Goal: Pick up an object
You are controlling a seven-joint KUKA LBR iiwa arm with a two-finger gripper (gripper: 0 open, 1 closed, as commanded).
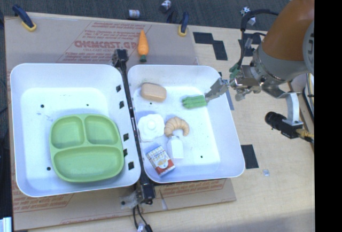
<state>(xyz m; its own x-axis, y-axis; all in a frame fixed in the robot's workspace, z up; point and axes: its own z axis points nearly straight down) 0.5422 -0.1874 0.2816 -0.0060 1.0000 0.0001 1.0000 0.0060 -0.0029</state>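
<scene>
Caught the gripper (212, 91) low inside the right bin (209, 137), up near its far right corner, reaching in from the right on the grey-and-orange arm (283, 38); tip right at the green pickle (194, 101), touching or just beside, too close to call; spread or pressed together, could not tell from this angle, and saw nothing plainly pinched.

Judged the pickle the likeliest pick; lay just down-left of the tip, long axis running roughly left to right across the bin, nearly in line with the gripper's own reach; looked awkward for a squeeze across the narrow width unless turned at the wrist; risked a nudge along the bin floor instead of a grab.

Counted plenty more in the same bin; a tan bun (153, 92) to the pickle's left, well apart; a croissant (177, 126) below it, beside a white tub (150, 126); a white bottle (175, 147) and a juice carton (160, 160) nearer the front edge, the two just touching.

Noted a green divided plate (85, 148) in the left bin (21, 92); a carrot (142, 44) out on the cardboard sheet (64, 57) behind both bins.

Read red print on that cardboard, "CHEMCAST GP", repeated fainter around it; found the carton's print too small to make out.
</scene>
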